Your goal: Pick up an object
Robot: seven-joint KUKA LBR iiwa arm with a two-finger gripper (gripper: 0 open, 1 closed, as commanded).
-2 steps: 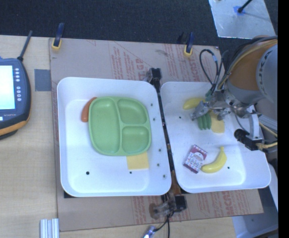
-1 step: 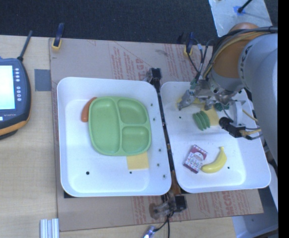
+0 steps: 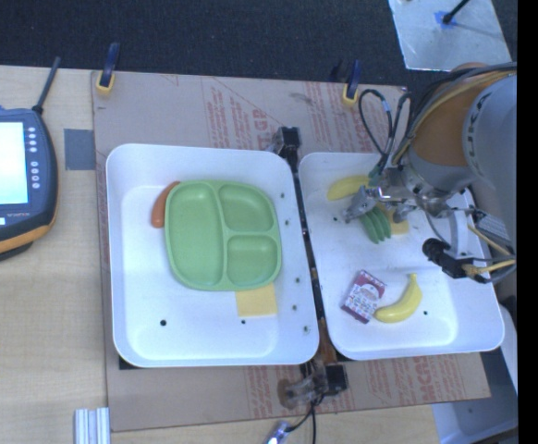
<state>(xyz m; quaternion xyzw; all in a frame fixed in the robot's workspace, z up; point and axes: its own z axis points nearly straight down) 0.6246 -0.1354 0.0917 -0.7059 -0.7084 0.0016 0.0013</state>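
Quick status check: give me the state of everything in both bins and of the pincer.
Green divided plastic plate: flat, left bin.
Orange sausage: partly under plate.
Yellow square slice: flat, beside plate.
Yellow banana: lying, right bin.
Red packet: lying beside banana.
Pincer: over green ridged item.

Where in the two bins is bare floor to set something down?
Left bin: front strip below the green tray and yellow slice. Right bin: patch between gripper and red packet. Crowded: right bin's back, around gripper.

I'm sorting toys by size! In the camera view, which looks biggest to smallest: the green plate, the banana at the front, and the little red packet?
1. Green plate
2. Banana
3. Red packet, though it looks close to the banana.
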